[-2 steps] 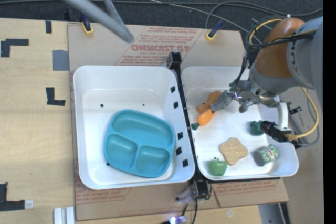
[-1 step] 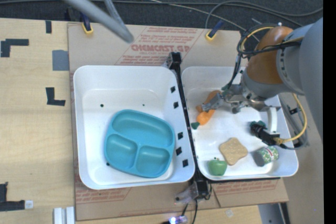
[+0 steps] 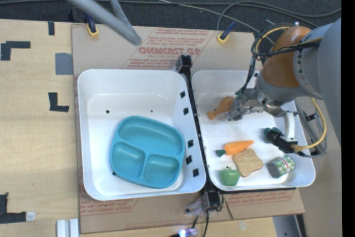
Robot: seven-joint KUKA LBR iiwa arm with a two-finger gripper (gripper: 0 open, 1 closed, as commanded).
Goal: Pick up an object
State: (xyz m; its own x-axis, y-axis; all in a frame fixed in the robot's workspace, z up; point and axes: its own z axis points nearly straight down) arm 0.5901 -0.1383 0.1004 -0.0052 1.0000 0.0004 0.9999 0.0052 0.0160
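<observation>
Reaching into the right bin (image 3: 213,81), your gripper (image 3: 239,111) touches the orange drumstick (image 3: 221,107) at right of middle; whether it holds it, you cannot tell. It may slide away.

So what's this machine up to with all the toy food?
The grey arm's gripper is low in the right bin, right next to an orange-brown toy. A carrot, bread slice, green apple and small can lie nearby. The left bin holds a blue divided tray.
</observation>
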